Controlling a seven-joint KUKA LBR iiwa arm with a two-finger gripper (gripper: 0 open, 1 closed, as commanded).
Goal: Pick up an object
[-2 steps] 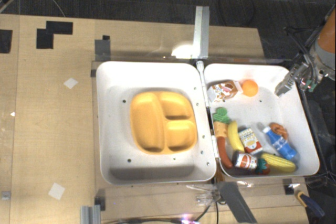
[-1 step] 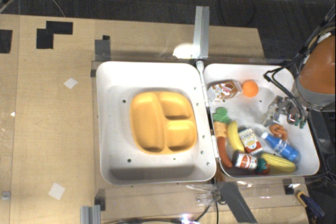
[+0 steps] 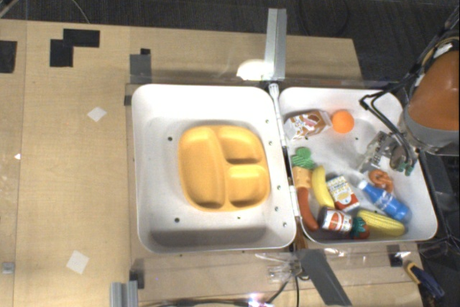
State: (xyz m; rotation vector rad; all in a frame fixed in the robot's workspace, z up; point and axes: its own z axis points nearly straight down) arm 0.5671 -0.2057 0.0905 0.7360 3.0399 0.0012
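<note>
At the right of the frame the claw (image 3: 388, 152) hangs low inside the right bin (image 3: 316, 101), its fingers spread and nothing between them, just above a small orange-and-white toy (image 3: 381, 178) and the blue bottle (image 3: 385, 201) — a placement that looks meant for a grasp on one of these. The rest of the candidates crowd the bin's lower half: a banana (image 3: 318, 186), a corn cob (image 3: 382, 222), a small carton (image 3: 340, 190), with an orange ball (image 3: 343, 121) and a snack packet (image 3: 305, 125) toward the top. The left bin (image 3: 147, 154) carries a yellow divided tray (image 3: 219, 165), probably a drop-off spot.
</note>
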